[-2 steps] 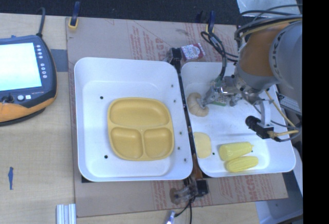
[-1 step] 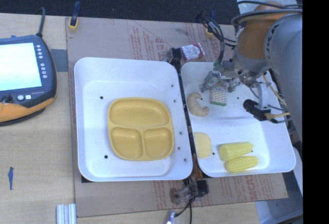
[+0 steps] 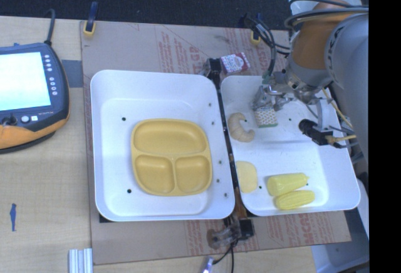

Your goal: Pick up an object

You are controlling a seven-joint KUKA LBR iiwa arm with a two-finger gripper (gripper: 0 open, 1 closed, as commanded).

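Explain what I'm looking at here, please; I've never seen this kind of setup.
One fixed camera looks down at a slant on a bench. The grey robot arm with an orange band reaches in from the right; its two-finger gripper hangs over the right white bin. That bin holds a small dotted white block, a curved cream piece, a pale yellow disc and two yellow corn cobs. The left white bin holds a yellow divided plate. A handheld control tablet lies at left.
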